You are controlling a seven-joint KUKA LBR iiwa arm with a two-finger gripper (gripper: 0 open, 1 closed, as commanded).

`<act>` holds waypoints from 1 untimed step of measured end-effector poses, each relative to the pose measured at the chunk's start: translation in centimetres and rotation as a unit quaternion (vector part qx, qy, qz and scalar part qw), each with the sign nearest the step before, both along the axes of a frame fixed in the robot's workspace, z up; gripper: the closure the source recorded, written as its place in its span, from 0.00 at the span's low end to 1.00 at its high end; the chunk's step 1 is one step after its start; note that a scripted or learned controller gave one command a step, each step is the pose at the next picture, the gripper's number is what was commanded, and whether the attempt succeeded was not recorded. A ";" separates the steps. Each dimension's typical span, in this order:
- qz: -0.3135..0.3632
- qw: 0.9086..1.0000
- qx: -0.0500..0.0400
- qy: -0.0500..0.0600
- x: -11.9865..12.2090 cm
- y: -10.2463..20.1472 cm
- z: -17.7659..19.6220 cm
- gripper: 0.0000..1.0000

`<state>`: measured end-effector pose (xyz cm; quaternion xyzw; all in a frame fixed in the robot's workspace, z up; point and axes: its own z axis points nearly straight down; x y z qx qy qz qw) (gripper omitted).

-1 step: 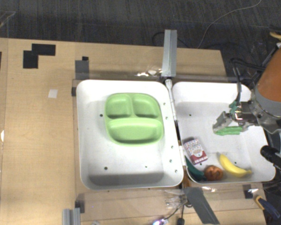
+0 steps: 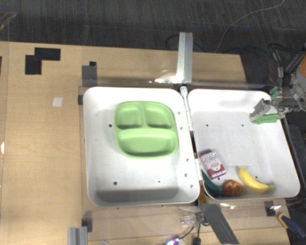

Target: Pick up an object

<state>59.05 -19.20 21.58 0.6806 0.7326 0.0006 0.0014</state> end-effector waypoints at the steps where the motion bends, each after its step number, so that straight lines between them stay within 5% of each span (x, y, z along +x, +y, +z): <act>1: 0.041 0.999 -0.001 -0.002 4.8 -1.3 -3.5 0.00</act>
